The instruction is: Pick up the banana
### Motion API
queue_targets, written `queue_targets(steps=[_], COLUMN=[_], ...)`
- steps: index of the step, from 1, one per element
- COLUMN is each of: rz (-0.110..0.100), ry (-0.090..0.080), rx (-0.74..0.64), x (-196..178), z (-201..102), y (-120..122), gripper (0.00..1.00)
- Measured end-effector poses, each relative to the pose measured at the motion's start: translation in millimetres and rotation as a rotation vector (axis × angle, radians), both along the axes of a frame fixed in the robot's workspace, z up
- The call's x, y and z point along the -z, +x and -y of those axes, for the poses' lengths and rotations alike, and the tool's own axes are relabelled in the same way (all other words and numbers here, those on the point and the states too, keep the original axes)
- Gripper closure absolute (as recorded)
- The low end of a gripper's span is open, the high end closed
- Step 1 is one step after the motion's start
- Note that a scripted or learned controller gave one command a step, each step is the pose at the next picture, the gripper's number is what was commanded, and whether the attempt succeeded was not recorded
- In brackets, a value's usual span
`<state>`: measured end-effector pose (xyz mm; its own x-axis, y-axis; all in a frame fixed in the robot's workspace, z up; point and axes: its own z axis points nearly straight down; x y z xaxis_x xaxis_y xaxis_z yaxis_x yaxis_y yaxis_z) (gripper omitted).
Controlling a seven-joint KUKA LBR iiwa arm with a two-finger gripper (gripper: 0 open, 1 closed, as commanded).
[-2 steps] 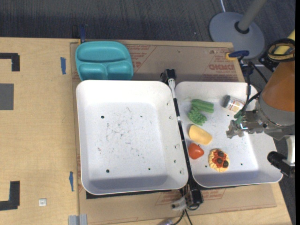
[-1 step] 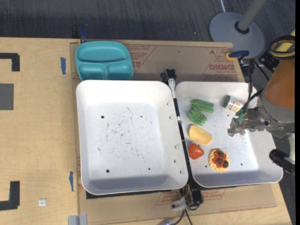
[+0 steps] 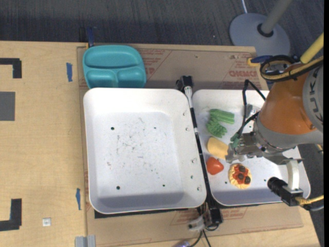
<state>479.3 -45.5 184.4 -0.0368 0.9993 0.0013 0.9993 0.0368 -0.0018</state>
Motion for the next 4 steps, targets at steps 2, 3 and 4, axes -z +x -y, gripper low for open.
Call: queue_targets(steps=[2,3,4], rz=[0.006,0.008,0.011], ry=[-0.002,-0.003,-0.004], rx=[-0.002,-0.003,-0.005], x=[-20,-30,-40], z=[0,0,0], y=[2,3,4], gripper=[1.0,1.0,1.0])
